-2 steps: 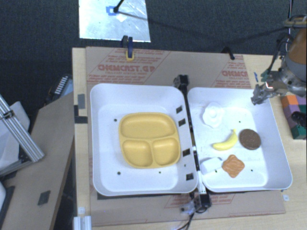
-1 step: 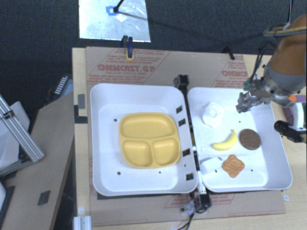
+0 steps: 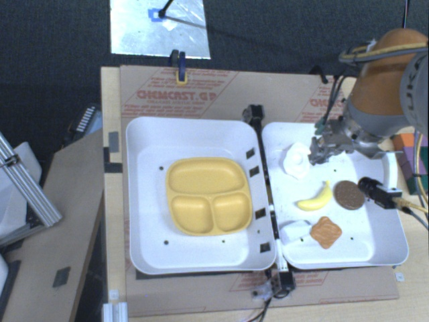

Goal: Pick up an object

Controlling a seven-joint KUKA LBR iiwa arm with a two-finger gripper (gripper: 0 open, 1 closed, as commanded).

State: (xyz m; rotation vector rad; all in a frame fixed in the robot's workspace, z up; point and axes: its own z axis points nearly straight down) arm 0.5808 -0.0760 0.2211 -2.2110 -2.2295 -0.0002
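Although the task names no particular object, the gripper point(image 3: 320, 151) hangs directly beside the white object point(image 3: 295, 160) in the right bin point(image 3: 389, 247), so that item is judged the likely target. All positions below are given relative to the banana point(image 3: 316, 198), which lies near the middle of the right bin.

Object layout:
- The white object sits just above and to the left of the banana, close to it but apart from it.
- A brown round disc point(image 3: 348, 194) lies just to the right of the banana's upper tip.
- A tan waffle-shaped piece point(image 3: 326, 232) lies below the banana.
- A small white item point(image 3: 293, 230) lies below and left of the banana, near the divider between the bins.
- The left bin point(image 3: 144, 180), well to the left of the banana, carries a yellow divided plate point(image 3: 204, 195).

Gripper state: the jaws point down at the right edge of the white object. Whether the jaws are wide or narrow cannot be determined from this view, and no object is seen between them.

Handling judgement: the white object appears small, light and rounded, possibly soft or crumpled; its exact form is too washed out against the bin to confirm. A smooth rounded body may slip, so hold should be taken across its widest middle part rather than at an edge. The jaws appear offset to the object's right side; centring over it is advised before closing. The banana lies near enough to be nudged during descent.
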